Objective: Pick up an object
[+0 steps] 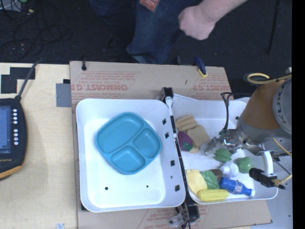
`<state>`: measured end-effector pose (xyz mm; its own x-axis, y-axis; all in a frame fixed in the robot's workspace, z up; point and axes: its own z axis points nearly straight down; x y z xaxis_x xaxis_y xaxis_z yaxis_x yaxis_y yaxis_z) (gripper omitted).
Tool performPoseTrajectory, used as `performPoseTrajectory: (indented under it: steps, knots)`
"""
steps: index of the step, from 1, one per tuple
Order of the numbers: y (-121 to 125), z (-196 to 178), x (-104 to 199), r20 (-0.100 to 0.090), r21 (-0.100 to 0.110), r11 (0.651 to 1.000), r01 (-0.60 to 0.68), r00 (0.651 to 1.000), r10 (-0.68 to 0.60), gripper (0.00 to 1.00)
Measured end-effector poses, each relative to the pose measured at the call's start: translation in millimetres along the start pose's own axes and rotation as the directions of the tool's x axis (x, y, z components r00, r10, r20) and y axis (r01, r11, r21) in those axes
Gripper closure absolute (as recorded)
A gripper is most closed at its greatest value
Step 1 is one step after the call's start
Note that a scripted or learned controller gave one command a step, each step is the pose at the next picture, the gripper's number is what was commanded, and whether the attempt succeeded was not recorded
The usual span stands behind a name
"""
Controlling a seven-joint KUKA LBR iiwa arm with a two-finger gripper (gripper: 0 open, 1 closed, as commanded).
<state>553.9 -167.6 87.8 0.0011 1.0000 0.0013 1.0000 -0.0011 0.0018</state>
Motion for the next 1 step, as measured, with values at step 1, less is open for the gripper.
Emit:
performPoseTrajectory:
  steps: [1]
  knots:
    - [-16.2, 0.0, -16.9, -0.001, 0.001, 1.0, 0.001, 1.0, -0.001, 0.0]
